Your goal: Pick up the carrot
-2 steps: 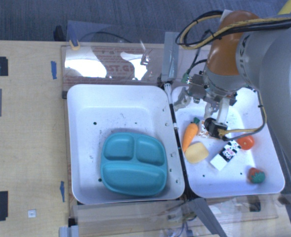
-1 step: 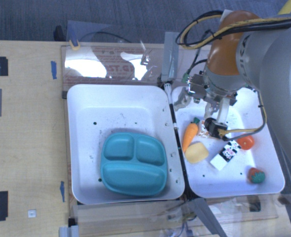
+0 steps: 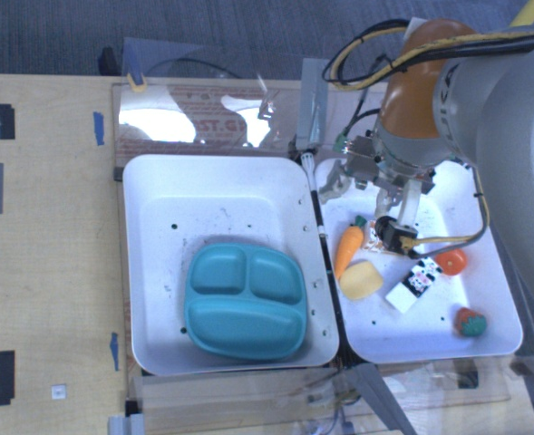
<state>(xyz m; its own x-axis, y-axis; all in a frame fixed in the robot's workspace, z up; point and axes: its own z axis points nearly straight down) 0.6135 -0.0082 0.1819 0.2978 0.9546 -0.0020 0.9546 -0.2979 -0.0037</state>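
- The carrot lies in the right bin, close to its left wall. It is a little tilted, with the thin end toward the near side. Nothing grips it.
- The gripper hangs over the far part of the same bin, just right of the carrot and a bit farther. If it is released or clenched I cannot tell, because the wrist covers it from this angle.
- The arm reaches in from the right, with the orange band above the wrist.
- A pale yellow piece lies just near of the carrot and seems to touch its thin end.
- A white block with black marks lies to the right of the yellow piece.
- An orange-red ball lies just right of this block.
- A small red and green thing, perhaps a toy fruit, lies in the near right corner, apart from the others.
- The left bin holds a teal divided plate in its near half.
- Both bins stand on the wooden bench.
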